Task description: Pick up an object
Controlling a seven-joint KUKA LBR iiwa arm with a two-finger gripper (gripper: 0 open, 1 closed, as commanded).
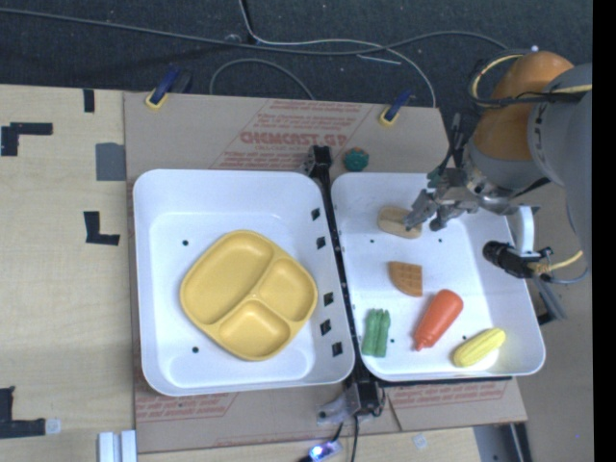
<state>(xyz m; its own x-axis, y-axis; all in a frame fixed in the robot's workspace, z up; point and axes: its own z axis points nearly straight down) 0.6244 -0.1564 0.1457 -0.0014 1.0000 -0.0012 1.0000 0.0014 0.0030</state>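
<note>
My gripper [427, 219] hangs over the back of the right bin [500, 287], its fingers spread apart. A tan wooden piece [394, 223] lies just left of the fingertips, touching or nearly touching the left finger. Further forward in the same bin lie a brown waffle-like piece [407, 278], an orange carrot [438, 319], a green bean pod [376, 333] and a yellow corn cob [478, 347]. Nothing sits between the fingers.
The left bin [159, 258] holds a yellow divided plate [248, 294]. A small teal object [357, 159] rests on the cardboard behind the bins. Black clips run along the seam between the bins. Cables cross the dark floor at the back.
</note>
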